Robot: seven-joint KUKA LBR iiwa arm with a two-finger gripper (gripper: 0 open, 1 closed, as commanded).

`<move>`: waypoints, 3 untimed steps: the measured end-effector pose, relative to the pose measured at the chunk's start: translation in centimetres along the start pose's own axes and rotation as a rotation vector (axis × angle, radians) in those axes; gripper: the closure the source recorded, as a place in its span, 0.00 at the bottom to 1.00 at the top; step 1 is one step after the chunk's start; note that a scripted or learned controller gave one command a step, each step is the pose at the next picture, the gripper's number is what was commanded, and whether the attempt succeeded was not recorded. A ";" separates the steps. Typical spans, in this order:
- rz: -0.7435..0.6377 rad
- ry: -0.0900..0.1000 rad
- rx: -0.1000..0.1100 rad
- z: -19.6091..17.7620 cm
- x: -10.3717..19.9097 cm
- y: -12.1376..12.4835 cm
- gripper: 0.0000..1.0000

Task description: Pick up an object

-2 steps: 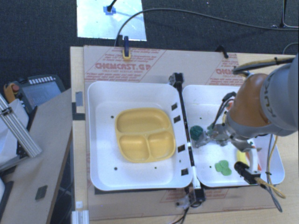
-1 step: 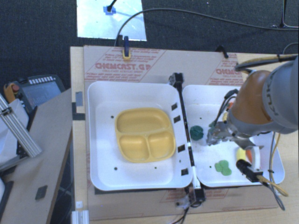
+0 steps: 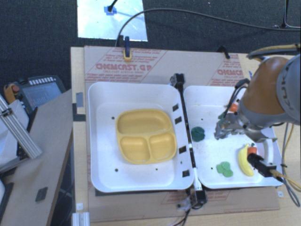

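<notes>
One dark green object point(image 3: 197, 134) left of end effector point(image 3: 222, 132)

bright, even light from above; the white bins point(image 3: 141, 98) glare a little, shadows soft and short. a foil sheet point(image 3: 112, 13) shines hard at the top. focus fair, arm point(image 3: 270, 93) slightly soft, dark floor point(image 3: 37, 32) grainy.

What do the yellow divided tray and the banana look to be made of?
The tray looks like moulded plastic, matte to semi-gloss: uniform yellow, rounded compartment walls. The banana seems a plastic or rubber toy, smooth and evenly yellow, though it is too small to be sure.
</notes>
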State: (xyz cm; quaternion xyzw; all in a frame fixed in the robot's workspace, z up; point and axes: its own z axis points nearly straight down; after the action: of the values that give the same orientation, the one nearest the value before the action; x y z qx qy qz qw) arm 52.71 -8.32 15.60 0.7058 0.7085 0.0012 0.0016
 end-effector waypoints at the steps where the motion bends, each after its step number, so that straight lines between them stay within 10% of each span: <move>1: 0.001 -0.001 -0.002 -4.9 -0.9 -0.3 1.00; 3: -0.004 0.001 0.000 -11.0 5.0 0.3 1.00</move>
State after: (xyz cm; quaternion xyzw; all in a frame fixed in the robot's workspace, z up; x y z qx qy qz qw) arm 52.93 -3.29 26.58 0.7042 0.7100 0.0016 0.0010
